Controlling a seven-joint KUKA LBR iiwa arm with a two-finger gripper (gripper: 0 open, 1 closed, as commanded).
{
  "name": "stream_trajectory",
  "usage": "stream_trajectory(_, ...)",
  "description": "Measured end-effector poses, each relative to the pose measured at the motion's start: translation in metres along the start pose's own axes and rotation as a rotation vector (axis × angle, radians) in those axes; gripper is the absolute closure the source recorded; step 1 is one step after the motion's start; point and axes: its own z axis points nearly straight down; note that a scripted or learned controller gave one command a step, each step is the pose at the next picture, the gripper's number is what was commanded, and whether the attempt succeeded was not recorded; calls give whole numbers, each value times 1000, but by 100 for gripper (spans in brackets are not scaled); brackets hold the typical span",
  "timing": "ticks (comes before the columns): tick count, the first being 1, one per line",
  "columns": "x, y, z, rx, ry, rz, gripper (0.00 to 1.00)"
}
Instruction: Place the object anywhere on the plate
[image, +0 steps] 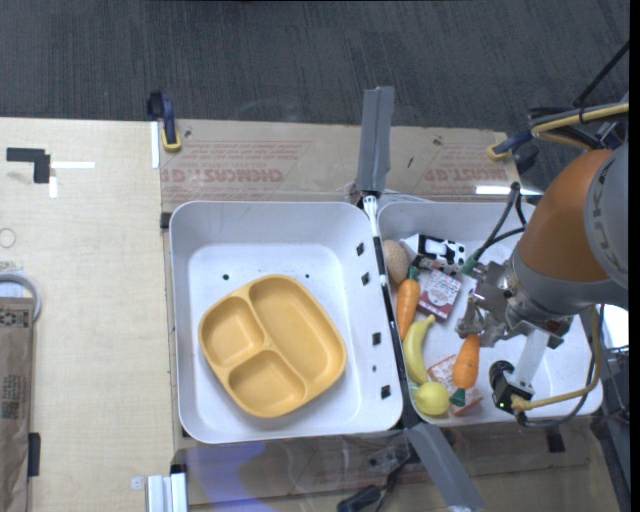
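Note:
A yellow three-compartment plate (272, 345) lies in the left white bin (190, 300). The right bin (580, 395) holds a heap of toy food. My gripper (476, 326) hangs over that bin, right of the heap. An orange carrot (466, 363) sits directly under it, its top end hidden beneath the gripper. From this angle I cannot tell whether the carrot is gripped or just lying below.
In the right bin lie a second carrot (407, 300), a banana (415, 346), a lemon (432, 398), a brown potato (396, 260) and a small packet (440, 292). A grey divider (376, 140) rises between the bins. Cables (545, 400) trail by the wrist.

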Motion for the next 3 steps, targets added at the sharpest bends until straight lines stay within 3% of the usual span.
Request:
stream_trajectory(1, 51, -22, 0, 0, -1, 152, 100)
stream_trajectory(2, 81, -4, -29, -1, -1, 42, 100)
stream_trajectory(3, 154, 35, -53, -1, -2, 151, 100)
